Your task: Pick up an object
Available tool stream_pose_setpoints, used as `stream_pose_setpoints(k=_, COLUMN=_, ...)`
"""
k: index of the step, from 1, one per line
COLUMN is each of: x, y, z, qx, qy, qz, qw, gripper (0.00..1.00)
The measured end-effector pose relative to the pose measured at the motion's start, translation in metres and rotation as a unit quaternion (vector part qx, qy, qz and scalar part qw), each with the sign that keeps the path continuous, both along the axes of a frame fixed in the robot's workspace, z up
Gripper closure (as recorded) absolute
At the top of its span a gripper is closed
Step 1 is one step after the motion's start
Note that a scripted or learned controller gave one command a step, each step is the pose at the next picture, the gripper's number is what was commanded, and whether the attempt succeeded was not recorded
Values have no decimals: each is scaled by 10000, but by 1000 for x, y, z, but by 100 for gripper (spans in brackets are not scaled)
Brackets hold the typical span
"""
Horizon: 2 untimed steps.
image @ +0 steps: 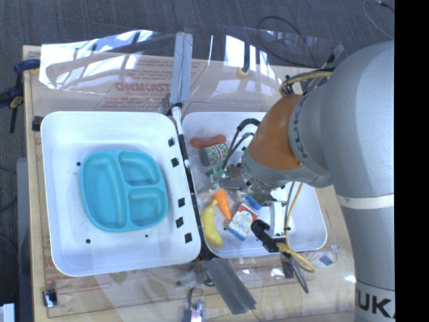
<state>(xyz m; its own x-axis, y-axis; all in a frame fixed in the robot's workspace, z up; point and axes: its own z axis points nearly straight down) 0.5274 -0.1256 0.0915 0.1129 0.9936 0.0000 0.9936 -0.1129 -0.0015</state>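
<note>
Single high slanted view over both bins (60, 180), arm (348, 133) from right

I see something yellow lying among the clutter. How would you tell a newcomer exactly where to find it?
Start at the right white bin, the one the grey arm hangs over. Go to its near left corner, beside the wall it shares with the other bin: the banana lies there lengthwise. It is the one plain yellow, curved piece, with the orange carrot just above it and the small carton to its right.

You see a thick, smooth grey arm (348, 119) with a wide orange band (278, 136) near its wrist, black and yellow cables (305, 79) looping alongside, and white "KUKA" lettering (375, 305) low down.
</note>
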Motion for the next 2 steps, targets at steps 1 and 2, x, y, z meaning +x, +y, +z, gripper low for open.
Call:
stream_pose_setpoints(k=1, x=0, y=0, z=10, qx=-3, qy=2, qz=23, qw=10000, gripper=100)
stream_pose_setpoints(k=2, x=44, y=81, z=197, qx=0, qy=-6, qz=-501, qw=9987, gripper=100)
